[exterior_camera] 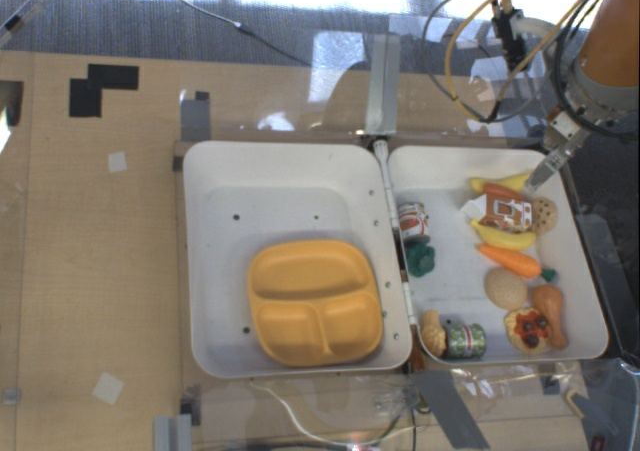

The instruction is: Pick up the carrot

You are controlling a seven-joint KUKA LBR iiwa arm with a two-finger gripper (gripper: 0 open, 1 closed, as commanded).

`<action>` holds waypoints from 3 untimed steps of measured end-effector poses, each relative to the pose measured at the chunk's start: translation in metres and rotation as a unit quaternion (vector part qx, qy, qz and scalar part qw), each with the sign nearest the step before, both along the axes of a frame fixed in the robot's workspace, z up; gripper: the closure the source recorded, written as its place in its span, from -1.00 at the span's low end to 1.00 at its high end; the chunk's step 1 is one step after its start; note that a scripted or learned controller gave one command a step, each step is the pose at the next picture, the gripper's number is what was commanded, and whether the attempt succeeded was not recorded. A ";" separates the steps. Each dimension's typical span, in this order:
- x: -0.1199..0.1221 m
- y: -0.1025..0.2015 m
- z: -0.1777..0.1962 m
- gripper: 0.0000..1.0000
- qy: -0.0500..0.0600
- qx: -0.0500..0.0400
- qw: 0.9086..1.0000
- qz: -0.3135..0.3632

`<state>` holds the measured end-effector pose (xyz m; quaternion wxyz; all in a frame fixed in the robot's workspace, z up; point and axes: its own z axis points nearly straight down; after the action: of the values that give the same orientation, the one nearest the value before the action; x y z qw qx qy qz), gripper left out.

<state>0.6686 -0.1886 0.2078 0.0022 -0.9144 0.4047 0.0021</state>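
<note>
The carrot (510,261) is orange with a small green tip pointing right. It lies flat in the right bin (452,269), just below a yellow banana (503,236) and above a pale round bun (505,289). My gripper (544,172) hangs over the bin's far right corner, above and to the right of the carrot and well apart from it. Its tip points down-left towards a small red and white box (507,210). Nothing shows in its grasp.
The right bin also holds a cookie (544,213), two small cans (412,221) (465,340), a green toy (420,259), a pizza slice (528,329) and other toy food. A yellow divided tray (315,301) sits in the left bin (220,229). Cables loop above the right bin.
</note>
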 end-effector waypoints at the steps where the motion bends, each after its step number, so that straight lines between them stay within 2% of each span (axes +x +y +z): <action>1: 0.002 0.005 0.184 1.00 -0.012 -0.005 0.996 0.086; 2: 0.000 0.003 0.086 1.00 -0.001 0.000 0.990 0.139; 3: -0.002 -0.014 -0.043 1.00 0.002 0.002 0.979 0.205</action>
<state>0.6669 -0.2031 0.1650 0.0025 -0.9781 0.2082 0.0054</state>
